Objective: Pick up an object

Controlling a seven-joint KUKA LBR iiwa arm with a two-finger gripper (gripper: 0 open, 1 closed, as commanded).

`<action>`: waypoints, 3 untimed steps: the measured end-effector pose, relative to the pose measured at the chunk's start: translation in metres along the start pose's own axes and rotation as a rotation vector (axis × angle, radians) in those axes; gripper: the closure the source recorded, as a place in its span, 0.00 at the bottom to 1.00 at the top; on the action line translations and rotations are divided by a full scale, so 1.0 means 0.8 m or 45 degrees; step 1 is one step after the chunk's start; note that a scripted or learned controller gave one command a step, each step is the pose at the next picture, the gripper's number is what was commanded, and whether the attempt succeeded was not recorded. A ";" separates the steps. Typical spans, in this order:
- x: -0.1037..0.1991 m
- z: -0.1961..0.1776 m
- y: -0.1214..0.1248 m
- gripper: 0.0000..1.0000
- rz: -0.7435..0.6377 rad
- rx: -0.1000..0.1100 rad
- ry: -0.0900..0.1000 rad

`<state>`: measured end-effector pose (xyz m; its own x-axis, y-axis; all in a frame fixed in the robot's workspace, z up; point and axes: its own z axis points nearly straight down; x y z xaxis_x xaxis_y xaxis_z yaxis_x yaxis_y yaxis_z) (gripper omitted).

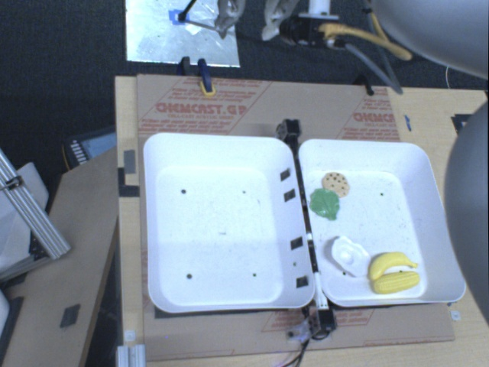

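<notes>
Resting in the right bin (428, 170), a smooth white plastic tray, are a yellow banana (393, 272) near the front, a glossy white fried-egg toy (348, 254) just beside it, a crinkled green leafy piece (325, 203) and a round speckled cookie (335, 183) — the last two touching or nearly so. High above the bins at the top edge, the gripper (248, 17) is partly cut off — its pale jaws hang apart with nothing between them, over a shiny foil-like sheet (157, 21) beyond the tabletop (252, 98).
</notes>
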<state>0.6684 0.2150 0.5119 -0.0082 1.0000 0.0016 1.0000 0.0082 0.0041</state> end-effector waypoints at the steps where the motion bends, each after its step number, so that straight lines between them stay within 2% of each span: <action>1: 0.000 -0.014 0.000 1.00 -0.004 -0.004 0.001; 2: 0.001 -0.014 0.000 0.00 -0.005 -0.003 0.001; 3: 0.001 -0.029 0.000 1.00 -0.009 -0.007 0.002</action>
<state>0.6685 0.2158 0.5348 -0.0155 0.9999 0.0032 0.9998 0.0155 0.0094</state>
